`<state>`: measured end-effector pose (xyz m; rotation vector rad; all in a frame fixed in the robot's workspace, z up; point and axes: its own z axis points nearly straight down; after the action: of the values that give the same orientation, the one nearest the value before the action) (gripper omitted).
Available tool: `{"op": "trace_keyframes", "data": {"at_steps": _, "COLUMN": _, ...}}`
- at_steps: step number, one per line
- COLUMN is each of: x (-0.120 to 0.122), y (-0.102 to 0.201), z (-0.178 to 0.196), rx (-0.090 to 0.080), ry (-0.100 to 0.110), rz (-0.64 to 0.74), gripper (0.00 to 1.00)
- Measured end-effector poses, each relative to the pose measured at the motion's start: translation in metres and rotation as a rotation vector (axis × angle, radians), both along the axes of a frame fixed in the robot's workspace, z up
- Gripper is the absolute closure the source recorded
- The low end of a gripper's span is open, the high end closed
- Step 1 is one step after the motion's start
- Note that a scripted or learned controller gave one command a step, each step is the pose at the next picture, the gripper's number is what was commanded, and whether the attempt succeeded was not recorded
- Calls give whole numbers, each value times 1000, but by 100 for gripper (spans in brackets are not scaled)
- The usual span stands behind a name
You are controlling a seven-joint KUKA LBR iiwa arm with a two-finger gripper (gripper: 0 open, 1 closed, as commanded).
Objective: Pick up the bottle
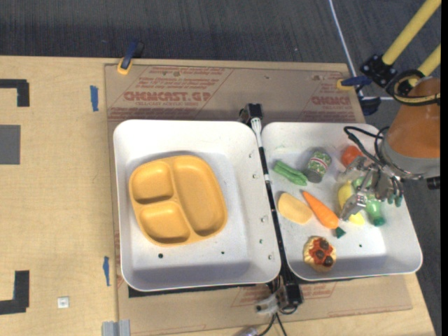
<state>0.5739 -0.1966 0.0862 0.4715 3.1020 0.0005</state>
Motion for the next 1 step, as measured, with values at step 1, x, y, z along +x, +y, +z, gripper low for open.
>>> {"op": "trace_keyframes", "data": {"at_steps": 1, "x": -5, "y": -27, "z": 105, "rx": -2, "ry": -3, "rz": 98, "gripper": 0}}
